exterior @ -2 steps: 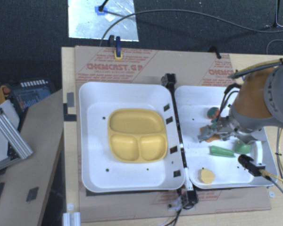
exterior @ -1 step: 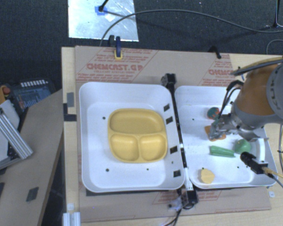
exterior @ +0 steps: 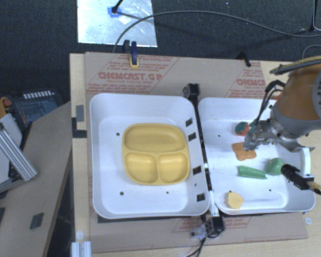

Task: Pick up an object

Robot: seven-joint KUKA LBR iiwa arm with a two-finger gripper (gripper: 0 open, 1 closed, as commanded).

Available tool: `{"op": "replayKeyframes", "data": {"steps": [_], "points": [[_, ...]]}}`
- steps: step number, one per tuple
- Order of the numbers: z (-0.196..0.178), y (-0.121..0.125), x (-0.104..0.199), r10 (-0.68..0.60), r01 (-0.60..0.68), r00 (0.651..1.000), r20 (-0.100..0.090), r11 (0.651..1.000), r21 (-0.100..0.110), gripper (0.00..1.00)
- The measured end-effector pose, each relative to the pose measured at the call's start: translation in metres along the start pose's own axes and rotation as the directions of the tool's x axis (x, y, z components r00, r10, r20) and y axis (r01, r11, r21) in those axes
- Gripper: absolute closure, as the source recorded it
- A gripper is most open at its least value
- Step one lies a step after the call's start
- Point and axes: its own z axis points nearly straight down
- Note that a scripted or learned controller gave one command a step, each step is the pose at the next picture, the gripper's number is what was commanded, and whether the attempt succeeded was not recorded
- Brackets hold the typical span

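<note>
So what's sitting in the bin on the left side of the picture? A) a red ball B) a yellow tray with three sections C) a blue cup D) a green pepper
B: the left bin holds a yellow tray split into one long compartment and two smaller ones.

yellow divided tray (exterior: 154, 153) in left bin (exterior: 104, 143), possibly plastic
</note>
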Motion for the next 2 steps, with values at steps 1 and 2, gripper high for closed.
{"op": "replayKeyframes", "data": {"steps": [1,2], "points": [[-0.0642,0.0003,0.0004,-0.001,0.001,1.000,0.000,1.000,-0.002,1.00],[-0.0685,0.0011,0.0004,-0.001,0.001,1.000,-0.001,1.000,0.003,1.00]]}}
